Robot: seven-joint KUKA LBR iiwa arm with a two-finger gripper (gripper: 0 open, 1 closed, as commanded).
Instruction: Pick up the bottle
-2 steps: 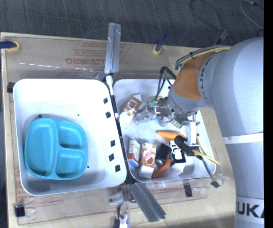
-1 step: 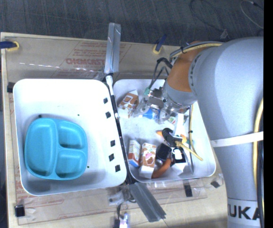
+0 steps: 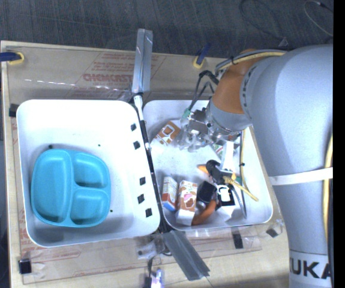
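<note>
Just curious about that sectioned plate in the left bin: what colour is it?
Plain light blue plate, seen best in the camera view from above.

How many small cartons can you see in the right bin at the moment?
3. One carton lies at the far left of the right bin, just left of the gripper. Two more stand side by side near the front wall. The clutter beside them may hide others.
</note>
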